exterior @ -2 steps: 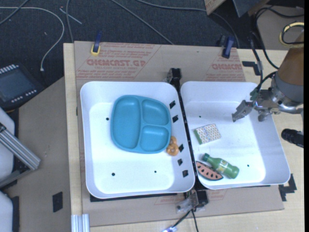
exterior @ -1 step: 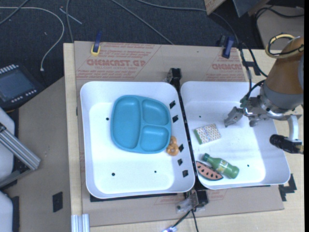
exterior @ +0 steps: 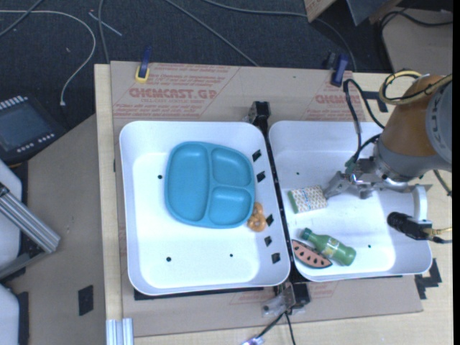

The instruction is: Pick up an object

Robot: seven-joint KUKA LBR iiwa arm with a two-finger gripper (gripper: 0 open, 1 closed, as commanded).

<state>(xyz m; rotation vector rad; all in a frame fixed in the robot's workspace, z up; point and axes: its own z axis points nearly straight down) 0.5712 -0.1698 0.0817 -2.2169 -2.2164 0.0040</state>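
While the pincer (exterior: pixel 338 185) hangs w/ grip state unclear, the packet (exterior: pixel 308 199) lies just left of it: prob. light, flat, soft; take it by its edges.

Bright, even overhead light — white bins (exterior: pixel 144 214) near blown out, soft short shadows. Slightly soft focus throughout, dim towards far-left floor (exterior: pixel 50 49).
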